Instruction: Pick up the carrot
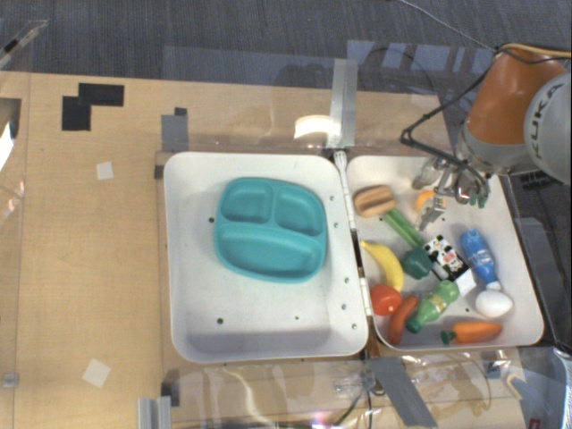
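The carrot, orange with a small green top, lies flat in the front right corner of the right bin, just in front of a white egg. My gripper hangs over the back of that same bin, well behind the carrot and apart from it. Its fingers look open with nothing between them. A small orange piece lies just to its left.
The right bin also holds a bun, a banana, a tomato, a green bottle, a cow-patterned box and a blue bottle. A teal divided plate sits in the left bin.
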Tool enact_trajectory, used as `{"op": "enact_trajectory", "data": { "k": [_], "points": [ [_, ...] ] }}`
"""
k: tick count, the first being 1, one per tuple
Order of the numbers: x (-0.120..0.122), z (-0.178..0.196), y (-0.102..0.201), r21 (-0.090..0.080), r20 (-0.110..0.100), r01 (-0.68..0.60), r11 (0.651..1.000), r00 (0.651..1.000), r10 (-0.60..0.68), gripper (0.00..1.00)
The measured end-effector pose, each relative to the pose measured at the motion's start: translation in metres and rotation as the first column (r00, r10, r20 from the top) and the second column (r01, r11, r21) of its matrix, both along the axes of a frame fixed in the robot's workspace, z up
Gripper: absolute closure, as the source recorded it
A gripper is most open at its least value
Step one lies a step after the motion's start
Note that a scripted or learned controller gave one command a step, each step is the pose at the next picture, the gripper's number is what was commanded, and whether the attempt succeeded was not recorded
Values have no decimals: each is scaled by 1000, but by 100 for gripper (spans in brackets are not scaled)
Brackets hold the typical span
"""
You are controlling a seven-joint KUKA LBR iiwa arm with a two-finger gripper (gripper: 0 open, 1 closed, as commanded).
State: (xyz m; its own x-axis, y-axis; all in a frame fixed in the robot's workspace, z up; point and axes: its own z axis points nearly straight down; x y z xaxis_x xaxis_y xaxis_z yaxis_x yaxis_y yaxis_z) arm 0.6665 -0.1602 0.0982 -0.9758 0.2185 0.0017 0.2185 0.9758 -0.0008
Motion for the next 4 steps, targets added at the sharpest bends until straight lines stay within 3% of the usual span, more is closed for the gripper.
{"op": "enact_trajectory", "data": {
  "k": [1,2,4],
  "points": [
    [-4,-5,14,-5,1,183,983,983,-183,0],
    [-3,49,83,4,19,149,989,989,-149,0],
    [-4,55,71,2,13,205,979,979,-205,0]
  ]
}}
